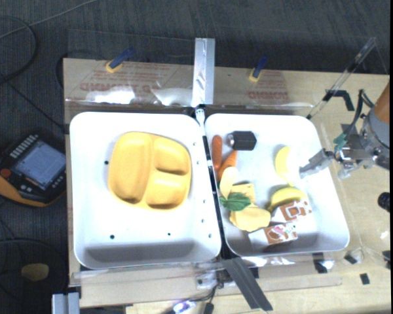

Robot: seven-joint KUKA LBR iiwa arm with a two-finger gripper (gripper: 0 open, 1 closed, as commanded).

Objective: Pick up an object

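My gripper hung at the right edge of the right bin, reaching in from the right with one grey finger slanting down toward the bin's rim; whether it stood apart or together I could not tell, and nothing showed in its grasp. The nearest candidate was a pale yellow wedge, lying just beside the gripper near the bin's right wall. I judged it light, stiff and perhaps smooth, best taken across its narrow width. Below it sat a banana-like piece and small printed boxes, the boxes likely light with flat, easy faces. A carrot lay along the left wall, close to a black block. The left bin held a large yellow tray, probably too broad for me. My wrist stood outside the bin, over the tabletop.
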